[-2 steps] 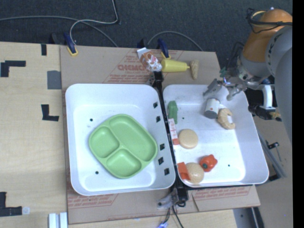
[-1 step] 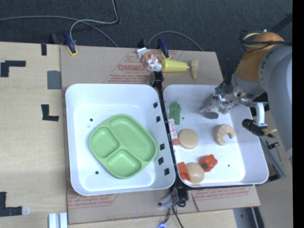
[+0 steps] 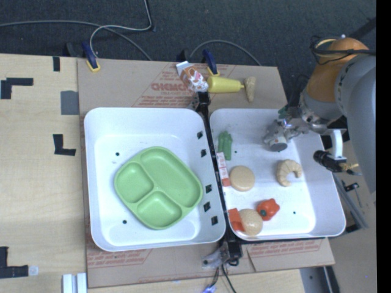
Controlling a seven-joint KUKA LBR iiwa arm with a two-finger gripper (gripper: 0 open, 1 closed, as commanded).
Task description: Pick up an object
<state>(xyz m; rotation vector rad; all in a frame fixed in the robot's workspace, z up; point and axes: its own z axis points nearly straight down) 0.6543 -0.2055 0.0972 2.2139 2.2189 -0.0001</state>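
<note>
The right bin point(image 3: 305, 224) holds several toy foods: a green pepper-like piece point(image 3: 225, 144) at its left side, a round tan bun point(image 3: 242, 178), a croissant point(image 3: 288, 171), a red tomato-like piece point(image 3: 267, 209) and a tan-and-orange piece point(image 3: 247, 221) near the front. My gripper point(image 3: 276, 139) hangs over the bin's back right part, above and left of the croissant. Nothing shows between its fingers.
The left bin point(image 3: 98, 139) holds a green divided plate point(image 3: 157, 187). Behind the bins on the cardboard lie a yellow banana-like toy point(image 3: 225, 85) and a small wrapped item point(image 3: 192, 75). The arm's grey body and orange band point(image 3: 333, 72) stand at the right edge.
</note>
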